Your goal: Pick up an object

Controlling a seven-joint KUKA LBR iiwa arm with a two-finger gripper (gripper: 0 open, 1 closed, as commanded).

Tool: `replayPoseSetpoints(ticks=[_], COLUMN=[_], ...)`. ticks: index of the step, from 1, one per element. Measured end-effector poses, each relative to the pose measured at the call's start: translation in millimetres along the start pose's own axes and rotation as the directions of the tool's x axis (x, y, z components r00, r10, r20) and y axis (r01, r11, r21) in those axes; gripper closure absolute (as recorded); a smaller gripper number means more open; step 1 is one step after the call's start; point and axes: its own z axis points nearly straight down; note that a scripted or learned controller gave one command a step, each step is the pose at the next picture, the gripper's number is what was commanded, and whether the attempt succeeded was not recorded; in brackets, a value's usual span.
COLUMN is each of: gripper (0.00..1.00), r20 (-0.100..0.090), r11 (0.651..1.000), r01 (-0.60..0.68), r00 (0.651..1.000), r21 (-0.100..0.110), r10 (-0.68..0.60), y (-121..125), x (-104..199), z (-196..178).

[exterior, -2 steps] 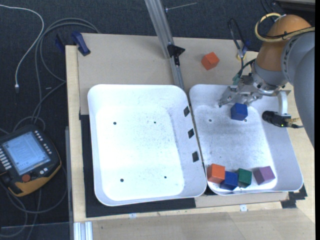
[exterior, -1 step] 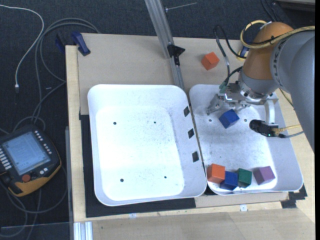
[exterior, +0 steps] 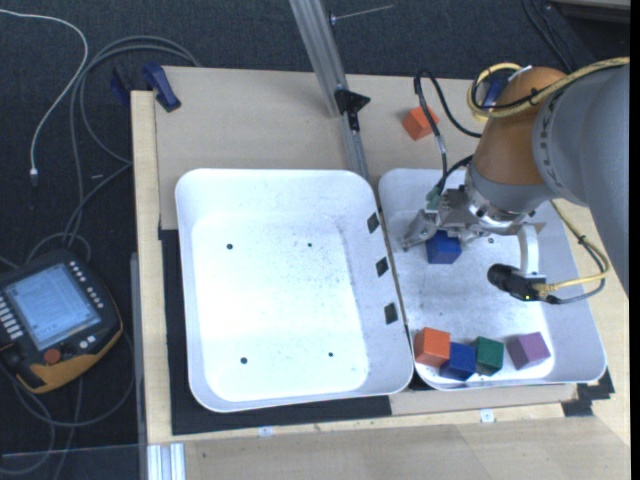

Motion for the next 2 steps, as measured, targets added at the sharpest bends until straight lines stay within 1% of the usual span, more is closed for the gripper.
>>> replayPoseSetpoints(ticks=[1,2], gripper=[1.0,1.0], r20=[0.0,-0.001], r11=[1.0,1.0], r01=[-0.002,0.006], r00=[1.0,1.0], r21=[-0.005,-0.014], r10=[0.002,-0.006], y=[2,4], x=[-1,77], z=[-11,-105])
